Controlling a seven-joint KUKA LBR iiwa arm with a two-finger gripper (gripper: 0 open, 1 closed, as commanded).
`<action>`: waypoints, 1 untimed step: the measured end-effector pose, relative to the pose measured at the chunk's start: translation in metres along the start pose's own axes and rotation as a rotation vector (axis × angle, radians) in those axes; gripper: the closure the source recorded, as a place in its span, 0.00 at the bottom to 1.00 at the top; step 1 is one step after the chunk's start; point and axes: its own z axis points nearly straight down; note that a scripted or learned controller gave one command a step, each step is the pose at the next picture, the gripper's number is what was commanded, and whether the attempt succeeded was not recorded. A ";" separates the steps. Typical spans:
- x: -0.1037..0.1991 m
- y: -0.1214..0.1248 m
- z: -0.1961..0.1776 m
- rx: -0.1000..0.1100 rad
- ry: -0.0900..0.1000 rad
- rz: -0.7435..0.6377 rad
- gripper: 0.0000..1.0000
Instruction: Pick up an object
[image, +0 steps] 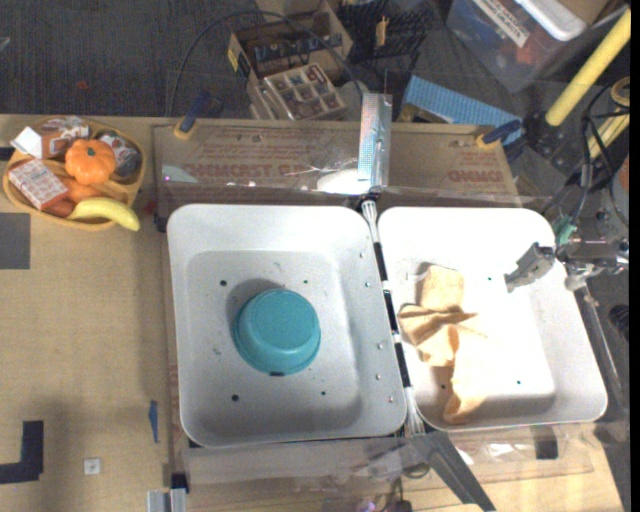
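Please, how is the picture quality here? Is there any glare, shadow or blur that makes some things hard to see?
In the camera view, light is even and soft; the teal bowl is sharp with a faint shadow beneath it. The white bins look bright but keep their edges. The tan cloth shows clear folds. The end effector at the right is small and slightly blurred.
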 end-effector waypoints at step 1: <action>0.034 0.033 0.135 0.000 0.000 -0.052 0.00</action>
